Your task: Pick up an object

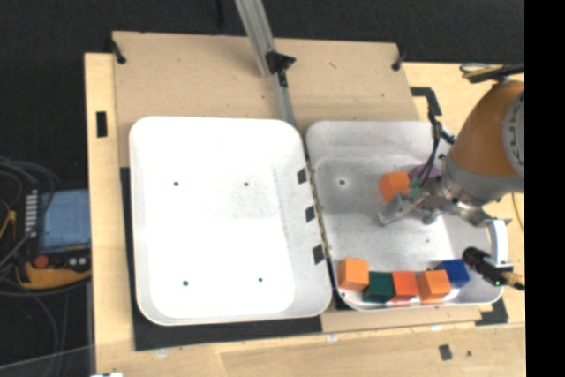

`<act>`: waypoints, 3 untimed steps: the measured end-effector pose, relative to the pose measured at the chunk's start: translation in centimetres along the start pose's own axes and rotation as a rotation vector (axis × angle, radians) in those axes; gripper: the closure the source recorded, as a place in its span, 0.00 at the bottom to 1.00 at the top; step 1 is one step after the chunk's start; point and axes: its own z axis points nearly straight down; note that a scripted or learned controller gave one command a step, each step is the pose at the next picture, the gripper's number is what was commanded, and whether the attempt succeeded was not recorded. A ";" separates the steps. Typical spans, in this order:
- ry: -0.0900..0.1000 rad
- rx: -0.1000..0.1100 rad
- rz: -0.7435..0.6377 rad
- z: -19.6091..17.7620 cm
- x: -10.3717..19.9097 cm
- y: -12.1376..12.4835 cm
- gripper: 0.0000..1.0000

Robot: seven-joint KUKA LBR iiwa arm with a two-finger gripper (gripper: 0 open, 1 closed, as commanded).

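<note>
In the right bin [353, 146], a small orange cube [395, 184] beside the hand [408, 206] (grip state unclear).

The arm [494, 146] comes in as a rounded, bulbous body, its broad band a warm orange that shades darker toward the lower edge. Beside that band sits a pale grey shell with a curved seam between the 2 colours. Below the orange, a darker grey collar narrows toward the wrist. Thin cables, 1 purplish and 1 dark, run down the inner side of the wrist toward the gripper [408, 206], which is a dull metallic grey with angular parts. A black cable loops near the arm's upper edge.
</note>
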 end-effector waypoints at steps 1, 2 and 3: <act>0.001 -0.005 0.007 -1.2 -0.1 0.1 1.00; 0.002 -0.005 0.000 -6.2 -0.3 -0.7 1.00; 0.001 -0.007 -0.010 -11.7 -0.4 -0.4 1.00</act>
